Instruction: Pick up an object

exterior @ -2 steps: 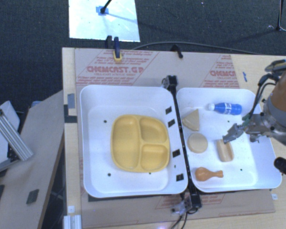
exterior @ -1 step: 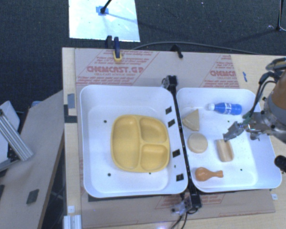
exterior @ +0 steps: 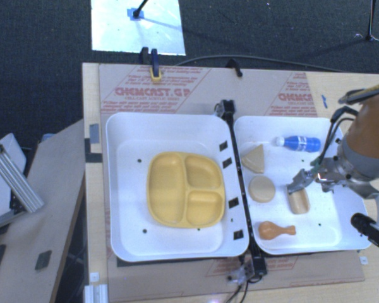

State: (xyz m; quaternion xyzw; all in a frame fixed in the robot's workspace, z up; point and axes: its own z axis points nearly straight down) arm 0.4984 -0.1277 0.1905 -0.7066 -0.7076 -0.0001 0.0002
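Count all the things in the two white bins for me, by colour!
Yellow: 1, the divided plate
Blue: 1, the bottle
Tan: 3, the wedge, round piece and block
Orange: 1, the drumstick
Total: 6

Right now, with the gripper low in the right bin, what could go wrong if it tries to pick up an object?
1. The gripper sits at the top end of the tan block, not over its middle, so a grasp may slip off or tip it.
2. The round beige disc lies close beside the block and could get pushed.
3. The blue bottle lies near the arm's path, so a lift or retreat might roll it.
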